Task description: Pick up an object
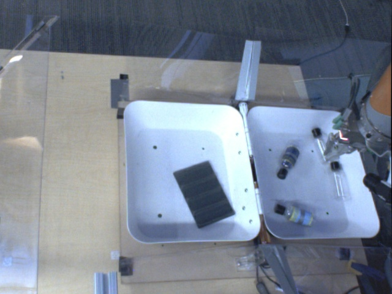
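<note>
Camera view looks down at a slant on a pale wood-grain bench (67, 182) w/ 2 shallow white bins side by side, both smooth plastic w/ rounded corners.

Left bin (141, 127): 1 flat dark grey rectangular pad (204, 193), ribbed across its surface, lying flat near the bin's middle-front. Long axis runs diagonal, upper-left to lower-right.

Right bin (269, 124) holds 3 small items:
- dark small bottle (288, 162), cylindrical, lying on its side approx mid-bin; long axis tilts from upper-right to lower-left, black cap end toward lower-left.
- clear-ish bottle w/ yellowish label (295, 214) near the front wall, lying down, axis close to horizontal, dark cap pointing left.
- thin clear tube (337, 183) w/ a dark end, near the right side, axis nearly vertical in the view, dark tip at the top.

Gripper (334, 146) sits over the right bin's upper-right part, metal-grey; arm w/ orange band (381, 97) comes in from the right edge. Fingers' spacing can't be told from this angle, and nothing can be seen between them. The tube lies just below the gripper; the dark bottle is near, to its left.

A grey metal bar (247, 71) stands behind the seam between the 2 bins.
</note>
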Tool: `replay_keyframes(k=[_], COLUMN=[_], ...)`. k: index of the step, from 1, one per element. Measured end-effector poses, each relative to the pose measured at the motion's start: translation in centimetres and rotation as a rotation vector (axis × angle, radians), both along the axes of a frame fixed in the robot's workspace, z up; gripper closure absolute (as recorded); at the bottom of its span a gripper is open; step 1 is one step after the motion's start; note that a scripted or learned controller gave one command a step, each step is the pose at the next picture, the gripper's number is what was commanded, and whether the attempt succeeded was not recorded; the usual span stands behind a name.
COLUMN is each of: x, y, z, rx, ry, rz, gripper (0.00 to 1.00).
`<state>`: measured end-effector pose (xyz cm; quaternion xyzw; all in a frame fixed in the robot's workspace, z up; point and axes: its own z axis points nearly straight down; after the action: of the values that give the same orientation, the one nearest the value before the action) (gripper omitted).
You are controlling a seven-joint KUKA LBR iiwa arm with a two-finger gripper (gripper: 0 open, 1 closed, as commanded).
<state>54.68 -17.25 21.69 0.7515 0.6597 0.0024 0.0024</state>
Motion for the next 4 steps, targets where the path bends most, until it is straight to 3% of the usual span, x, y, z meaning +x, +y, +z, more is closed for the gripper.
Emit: replay_keyframes(k=[1, 2, 3, 4], x=[6.9, 3.1, -2.1, -1.9], y=[0.9, -1.1, -0.5, -0.4], z=[-2.6, -3.8, -2.4, -1.3], rx=[0.000, 0.002, 0.003, 0.004], ry=[0.003, 0.003, 0.003, -0.001], rz=[-0.026, -0.266, -0.382, -0.378], gripper=[1.00, 1.00, 1.00, 1.00])
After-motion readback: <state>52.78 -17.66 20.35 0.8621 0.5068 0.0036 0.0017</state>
